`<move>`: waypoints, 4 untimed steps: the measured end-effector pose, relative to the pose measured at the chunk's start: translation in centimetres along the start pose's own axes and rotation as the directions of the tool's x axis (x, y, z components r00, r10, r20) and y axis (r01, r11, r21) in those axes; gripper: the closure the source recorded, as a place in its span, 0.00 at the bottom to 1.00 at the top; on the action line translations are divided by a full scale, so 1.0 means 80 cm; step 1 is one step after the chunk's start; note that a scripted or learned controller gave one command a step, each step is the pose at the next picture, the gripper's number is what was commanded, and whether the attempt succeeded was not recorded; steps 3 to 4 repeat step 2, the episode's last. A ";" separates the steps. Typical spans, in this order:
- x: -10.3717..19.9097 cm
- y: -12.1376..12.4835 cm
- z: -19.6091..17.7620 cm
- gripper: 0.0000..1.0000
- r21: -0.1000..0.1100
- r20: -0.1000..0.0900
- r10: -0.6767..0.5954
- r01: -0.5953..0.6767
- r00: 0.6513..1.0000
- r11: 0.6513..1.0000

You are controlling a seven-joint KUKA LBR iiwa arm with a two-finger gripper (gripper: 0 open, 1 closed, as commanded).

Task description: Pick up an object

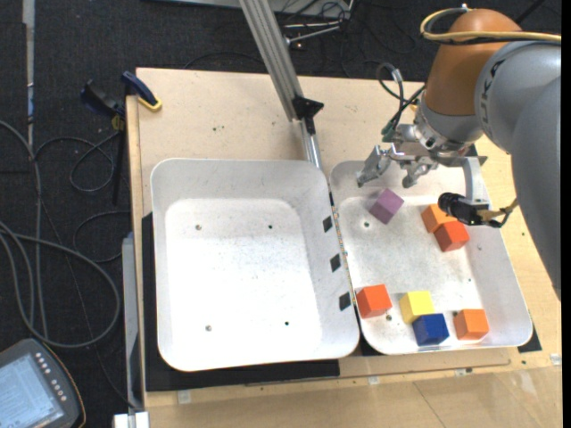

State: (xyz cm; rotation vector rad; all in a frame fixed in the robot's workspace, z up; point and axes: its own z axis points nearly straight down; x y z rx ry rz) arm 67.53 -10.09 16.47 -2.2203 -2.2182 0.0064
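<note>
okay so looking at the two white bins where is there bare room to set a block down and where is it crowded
The left bin offers the widest bare floor, wall to wall. In the right bin, a smaller bare patch lies mid-floor between the purple block and the yellow block. It is crowded along the near edge and under the tool.

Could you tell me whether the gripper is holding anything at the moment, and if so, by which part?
Nothing is held: the gripper is open above the purple block, which lies in the right bin.
</note>
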 end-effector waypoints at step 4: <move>-0.011 0.002 0.044 1.00 -0.008 0.001 0.000 0.000 1.000 1.000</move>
